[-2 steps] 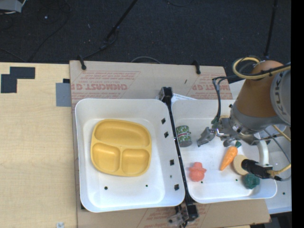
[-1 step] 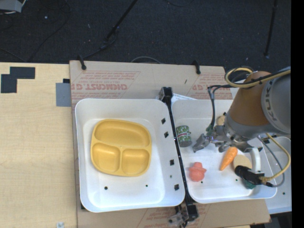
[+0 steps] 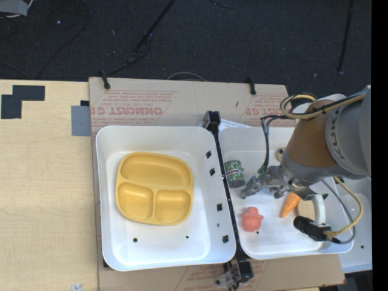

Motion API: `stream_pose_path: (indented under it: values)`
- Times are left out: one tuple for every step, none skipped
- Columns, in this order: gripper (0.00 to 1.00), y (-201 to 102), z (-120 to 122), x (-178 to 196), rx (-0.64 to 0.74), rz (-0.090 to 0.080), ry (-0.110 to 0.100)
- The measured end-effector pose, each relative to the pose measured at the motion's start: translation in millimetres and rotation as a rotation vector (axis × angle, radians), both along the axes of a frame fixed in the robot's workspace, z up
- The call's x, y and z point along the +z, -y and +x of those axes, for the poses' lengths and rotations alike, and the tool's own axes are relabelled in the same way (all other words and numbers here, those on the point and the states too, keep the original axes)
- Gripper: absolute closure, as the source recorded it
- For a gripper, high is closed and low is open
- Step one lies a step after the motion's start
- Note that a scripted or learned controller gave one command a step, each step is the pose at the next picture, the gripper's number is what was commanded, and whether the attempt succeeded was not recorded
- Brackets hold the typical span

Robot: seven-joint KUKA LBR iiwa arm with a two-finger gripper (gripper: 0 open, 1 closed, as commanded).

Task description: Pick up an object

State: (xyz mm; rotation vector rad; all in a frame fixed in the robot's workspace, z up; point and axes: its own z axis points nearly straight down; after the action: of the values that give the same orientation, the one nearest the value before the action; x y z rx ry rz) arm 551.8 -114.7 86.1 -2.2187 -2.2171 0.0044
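The gripper (image 3: 253, 185) hangs low in the right bin (image 3: 257, 141); I cannot tell its state. Just beside it stands a small green can (image 3: 233, 173), upright, likely the target. A pink toy (image 3: 251, 219) and orange carrot (image 3: 289, 204), lying diagonally tip-down, sit near.

Two bins sit side by side, the left bin (image 3: 109, 223) with a plate (image 3: 154, 187) in it, and the right bin (image 3: 242, 139) with a can (image 3: 234, 173) at its left, a small toy (image 3: 252, 218) nearer the front, and a cone (image 3: 289, 204) right of the toy.
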Motion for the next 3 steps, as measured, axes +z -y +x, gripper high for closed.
stream_pose_path:
  values:
    - [1.0,1,1,12,-0.003,0.0,0.002]
    - [1.0,11,-3,69,-0.003,-0.002,0.006]
    - [1.0,12,-2,122,0.002,-0.002,0.009]
